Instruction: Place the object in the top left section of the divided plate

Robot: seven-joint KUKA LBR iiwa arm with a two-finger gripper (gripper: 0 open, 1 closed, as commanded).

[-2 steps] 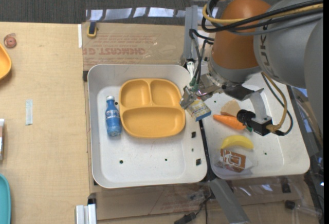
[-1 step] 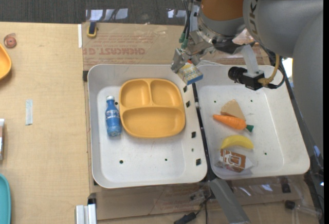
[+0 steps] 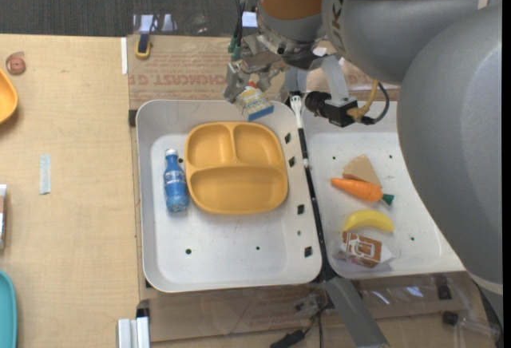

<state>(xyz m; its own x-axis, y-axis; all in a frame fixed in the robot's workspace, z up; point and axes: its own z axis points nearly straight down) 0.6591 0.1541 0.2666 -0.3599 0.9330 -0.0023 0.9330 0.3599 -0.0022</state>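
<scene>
Both shallow white bins (image 3: 160, 259) sit side by side on my bench. I see the gripper (image 3: 252, 92) clamped on a small white-and-blue block (image 3: 257, 104), held just above the far rim of the yellow 3-section divided plate (image 3: 237, 167).

Behind the two bins lies a strip of brown cardboard (image 3: 188, 71) bearing one line of large reddish letters, seen upside down and partly covered by the arm. The line seems to read "CHEMCZT", followed by a stop and "GE" or similar, though the slant makes this unsure. The blue bottle (image 3: 175, 181) carries a pale label and the packet (image 3: 366, 250) a brown-and-white print; both are too small to read.
</scene>
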